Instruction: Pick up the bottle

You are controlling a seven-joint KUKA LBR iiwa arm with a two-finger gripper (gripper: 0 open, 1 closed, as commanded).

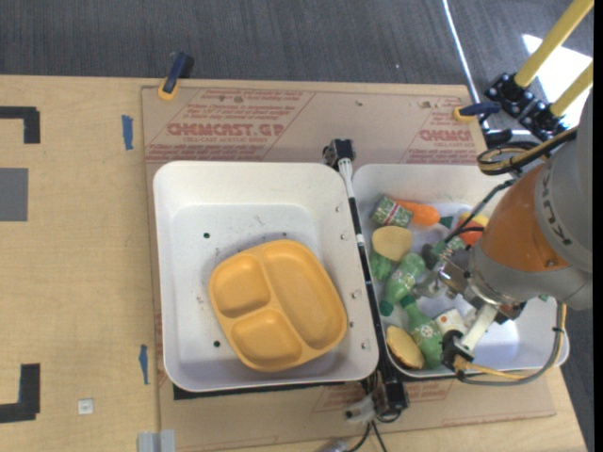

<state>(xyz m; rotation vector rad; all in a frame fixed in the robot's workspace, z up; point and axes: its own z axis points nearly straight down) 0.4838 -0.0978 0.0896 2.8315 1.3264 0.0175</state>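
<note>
On the counter [75, 252], a pale wooden top with a cardboard sheet [283, 125] printed in red letters laid over it, 2 shallow white bins sit side by side, their inner rims nearly touching. Beyond the far edge lies dark grey carpeted floor [283, 17]. Black tape marks and small blue tape strips dot the wood at the left, and a blue and yellow clamp [175, 72] grips the cardboard's far left corner.

The left bin [179, 196] holds a yellow 3-compartment tray [276, 303], lying flat and turned a little askew.

The right bin [415, 175] is crowded. A green bottle [403, 279] lies on its side near the bin's middle-left, among other green pieces, with a second green piece bearing a white label [429, 332] closer to the near rim. A carrot-like orange item with a green end [405, 213] rests by the far wall, a pale round piece [391, 243] just below it, and a tan bread-like piece [405, 347] near the near left corner.

My arm [528, 243] comes in from the right, its orange band hanging over the right half of this bin, wrist angled down and leftward. My claw [441, 273] sits low among the items, just beside the bottle; I cannot tell how wide it stands.
</note>
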